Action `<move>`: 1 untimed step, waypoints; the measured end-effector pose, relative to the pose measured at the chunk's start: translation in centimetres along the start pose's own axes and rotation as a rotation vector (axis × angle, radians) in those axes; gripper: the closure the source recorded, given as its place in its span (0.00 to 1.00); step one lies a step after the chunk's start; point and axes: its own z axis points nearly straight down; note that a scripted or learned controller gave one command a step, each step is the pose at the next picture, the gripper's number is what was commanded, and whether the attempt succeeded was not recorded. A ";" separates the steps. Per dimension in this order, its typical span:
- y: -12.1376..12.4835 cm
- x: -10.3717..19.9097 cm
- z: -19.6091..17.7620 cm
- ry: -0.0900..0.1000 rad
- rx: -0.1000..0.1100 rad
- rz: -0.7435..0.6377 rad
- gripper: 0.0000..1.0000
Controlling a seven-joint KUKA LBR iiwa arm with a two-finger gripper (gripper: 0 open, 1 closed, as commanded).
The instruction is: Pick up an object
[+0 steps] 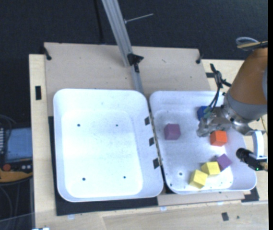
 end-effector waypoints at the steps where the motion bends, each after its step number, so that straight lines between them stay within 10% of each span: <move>1: 0.2 -0.2 -5.4 0.000 -0.001 -0.012 1.00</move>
